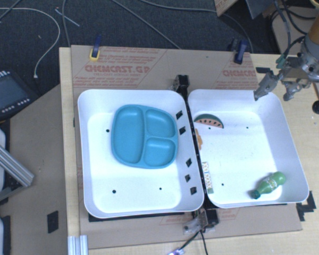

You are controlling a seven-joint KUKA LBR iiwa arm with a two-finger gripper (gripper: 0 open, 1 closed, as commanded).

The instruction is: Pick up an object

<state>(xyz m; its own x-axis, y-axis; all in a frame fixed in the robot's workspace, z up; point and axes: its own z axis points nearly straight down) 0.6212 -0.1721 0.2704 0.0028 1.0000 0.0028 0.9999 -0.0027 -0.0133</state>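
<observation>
A watermelon slice [209,122] lies at the back left of the right bin [287,137]. A green bottle [268,185] lies on its side near that bin's front right corner. A blue divided plate [144,136] rests in the left bin [95,158]. My gripper [278,86] hovers over the right bin's back right corner, fingers spread apart with nothing between them, far from the bottle and the slice.
A small tan item [199,139] and a narrow printed strip [207,176] lie along the right bin's left wall. Clamps [240,51] hold the cardboard base at the back. Cables run across the floor behind.
</observation>
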